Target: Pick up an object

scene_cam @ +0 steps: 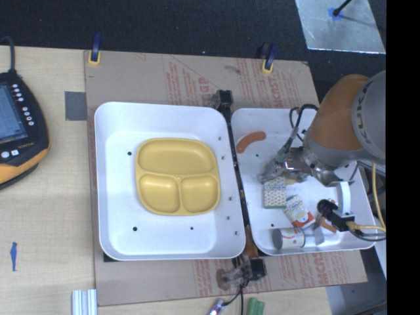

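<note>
Two white bins (111, 176) on cardboard (197, 71) | dark floor (164, 8) | jaws (272, 174) state unclear

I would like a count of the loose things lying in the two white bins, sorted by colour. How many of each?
Yellow: 1, the divided plate
Orange: 1, the sausage-shaped piece
Green-and-white: 1, the checkered square
White with red: 1, the small packet
Grey: 1, the cylinder
Total: 5

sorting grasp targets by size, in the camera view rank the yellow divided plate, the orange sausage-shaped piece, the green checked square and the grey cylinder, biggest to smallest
1. yellow divided plate, by far the largest
2. grey cylinder
3. green checked square, close to the cylinder in apparent size, so that order is unsure
4. orange sausage-shaped piece, thinnest
</note>
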Tool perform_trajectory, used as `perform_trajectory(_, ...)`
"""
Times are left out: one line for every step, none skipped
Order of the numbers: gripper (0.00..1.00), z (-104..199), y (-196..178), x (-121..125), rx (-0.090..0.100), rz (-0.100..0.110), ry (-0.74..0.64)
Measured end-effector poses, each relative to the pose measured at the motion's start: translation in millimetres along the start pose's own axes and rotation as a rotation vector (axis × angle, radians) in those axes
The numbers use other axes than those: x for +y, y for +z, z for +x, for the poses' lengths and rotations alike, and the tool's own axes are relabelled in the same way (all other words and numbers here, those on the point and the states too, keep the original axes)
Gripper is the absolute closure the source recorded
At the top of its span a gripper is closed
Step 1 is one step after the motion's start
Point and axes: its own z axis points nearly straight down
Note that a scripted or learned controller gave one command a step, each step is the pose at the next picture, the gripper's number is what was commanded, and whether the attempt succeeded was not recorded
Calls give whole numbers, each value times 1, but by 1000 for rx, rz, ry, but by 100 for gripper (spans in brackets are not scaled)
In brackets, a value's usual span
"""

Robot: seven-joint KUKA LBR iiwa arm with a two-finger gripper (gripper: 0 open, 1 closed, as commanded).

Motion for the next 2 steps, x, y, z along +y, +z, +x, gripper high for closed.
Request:
perform_trajectory(100,-2,-11,0,-3,2,-4)
perform_trajectory(100,41,-161,-55,3,3,2)
